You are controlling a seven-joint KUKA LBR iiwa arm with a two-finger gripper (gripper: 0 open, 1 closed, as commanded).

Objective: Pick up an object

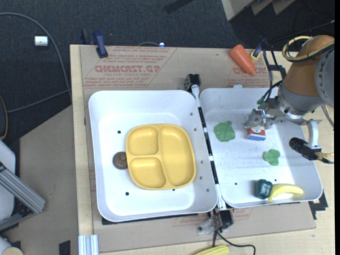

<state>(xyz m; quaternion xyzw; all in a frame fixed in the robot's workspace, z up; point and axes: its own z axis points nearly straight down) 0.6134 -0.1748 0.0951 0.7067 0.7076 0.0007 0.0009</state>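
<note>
In the right bin (234, 158), I had the gripper (258, 122) low over the upper middle of the floor, directly above a small red, white and blue object (256, 135). That object lay just below the fingertips from my camera's angle, close enough that I judged it the likeliest target. Whether it was touching the fingers I could not make out, and I could not tell whether the claw was open or closed, since the wrist hid its working end. The object looked short and blocky, its longer side running roughly left to right. The arm reached in from the right, its orange band (303, 78) above the wrist and the wrist pointing down and leftward. A green lump (224, 131) sat just to the left, another green piece (272, 156) lower right, and a banana (286, 191) near the bottom rim.
</note>
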